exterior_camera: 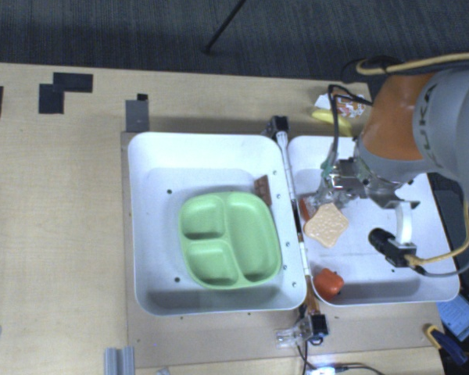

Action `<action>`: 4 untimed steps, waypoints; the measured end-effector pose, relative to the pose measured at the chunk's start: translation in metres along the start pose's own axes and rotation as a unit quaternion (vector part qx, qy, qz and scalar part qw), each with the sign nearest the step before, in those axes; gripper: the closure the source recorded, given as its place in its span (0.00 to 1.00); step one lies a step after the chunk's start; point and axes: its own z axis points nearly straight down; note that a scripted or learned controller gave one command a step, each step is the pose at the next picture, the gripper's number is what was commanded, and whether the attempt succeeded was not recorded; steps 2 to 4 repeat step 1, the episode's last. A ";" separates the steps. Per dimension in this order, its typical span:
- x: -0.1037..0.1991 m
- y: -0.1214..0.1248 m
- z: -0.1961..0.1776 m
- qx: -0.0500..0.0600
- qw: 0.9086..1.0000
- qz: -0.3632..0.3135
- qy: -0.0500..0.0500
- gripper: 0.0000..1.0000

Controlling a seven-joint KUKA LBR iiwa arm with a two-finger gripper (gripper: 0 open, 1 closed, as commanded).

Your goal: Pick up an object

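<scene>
red-orange object (328, 282) at near edge of right bin (434, 287). tan waffle-like cracker (326, 226) just below claw (329, 196), over right bin floor; held or merely beneath, cannot tell. claw opening: cannot tell. green divided tray (229, 239) in left bin (152, 209). both bins side by side on desk (55, 233).

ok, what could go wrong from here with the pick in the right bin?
1. The tan square cracker-like piece sits just under the gripper; whether it's truly clamped is unclear, so it may drop.
2. It hangs close to the divider between the white bins; it could snag there.
</scene>
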 end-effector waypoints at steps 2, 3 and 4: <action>0.033 -0.064 -0.031 0.001 1.000 -0.001 0.000 1.00; 0.033 -0.064 -0.031 0.001 1.000 -0.001 0.000 1.00; 0.033 -0.064 -0.031 0.001 1.000 -0.001 0.000 1.00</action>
